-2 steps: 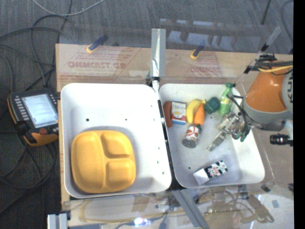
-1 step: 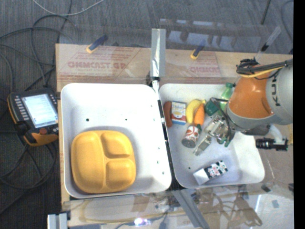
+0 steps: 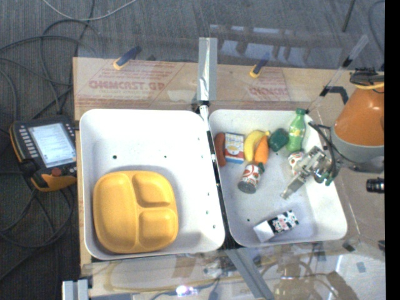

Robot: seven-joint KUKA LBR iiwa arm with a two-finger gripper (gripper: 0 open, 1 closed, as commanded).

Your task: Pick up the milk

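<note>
Item: right-bin approach, milk not yet taken.
The metal two-finger gripper (image 3: 292,188) is hanging over the right white plastic bin (image 3: 340,220), its slim fingers looking barely parted and holding nothing. The small black-and-white cow-patterned milk carton (image 3: 276,225) is lying on its side near the bin's front wall, just below the fingertips. Behind are sitting a red printed can (image 3: 250,177), yellow banana (image 3: 252,144) and green bottle (image 3: 296,130). Next, by my reading: lowering toward the carton, jaws widening.
</note>
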